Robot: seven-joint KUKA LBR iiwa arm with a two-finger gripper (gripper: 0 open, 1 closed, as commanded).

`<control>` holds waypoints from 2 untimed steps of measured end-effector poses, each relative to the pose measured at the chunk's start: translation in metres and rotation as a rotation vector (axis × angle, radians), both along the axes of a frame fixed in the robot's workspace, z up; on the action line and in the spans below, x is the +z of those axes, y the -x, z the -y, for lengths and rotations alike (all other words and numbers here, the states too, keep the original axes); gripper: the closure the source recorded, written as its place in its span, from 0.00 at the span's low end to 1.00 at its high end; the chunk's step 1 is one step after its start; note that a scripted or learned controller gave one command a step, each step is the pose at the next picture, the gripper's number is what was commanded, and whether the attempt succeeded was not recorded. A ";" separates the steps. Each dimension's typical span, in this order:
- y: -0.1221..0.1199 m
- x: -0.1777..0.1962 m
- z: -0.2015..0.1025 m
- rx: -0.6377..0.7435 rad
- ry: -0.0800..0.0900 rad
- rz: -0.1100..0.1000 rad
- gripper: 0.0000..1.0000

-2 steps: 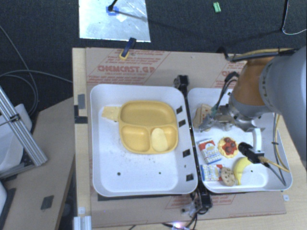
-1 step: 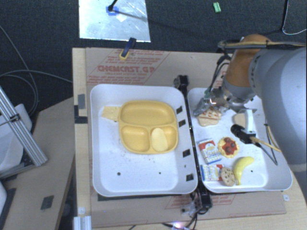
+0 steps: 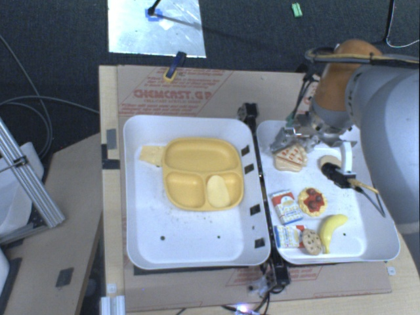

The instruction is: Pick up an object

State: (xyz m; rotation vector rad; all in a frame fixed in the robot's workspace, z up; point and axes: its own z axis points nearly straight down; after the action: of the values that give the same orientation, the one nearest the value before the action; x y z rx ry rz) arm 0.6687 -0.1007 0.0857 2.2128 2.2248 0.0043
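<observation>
The hand [image 3: 293, 138] hangs over the waffle [image 3: 291, 157] at the right bin's [image 3: 380, 241] eleven o'clock; I cannot tell its opening. Its flat edge might slip free.

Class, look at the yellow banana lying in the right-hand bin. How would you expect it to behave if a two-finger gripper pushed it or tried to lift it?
The banana is curved, so a push would probably spin or rock it rather than slide it straight. Its smooth skin looks slippery; fingers may slip off. It seems a small toy, likely light and stiff.
</observation>
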 end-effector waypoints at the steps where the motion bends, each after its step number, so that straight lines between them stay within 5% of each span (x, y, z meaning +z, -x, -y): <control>1: -0.001 -0.001 -0.019 0.002 -0.001 -0.002 0.00; 2: -0.002 0.011 -0.018 0.004 0.002 0.002 1.00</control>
State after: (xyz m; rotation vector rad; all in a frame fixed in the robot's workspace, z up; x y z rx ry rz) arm 0.6704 -0.0829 0.0968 2.2063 2.2275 0.0045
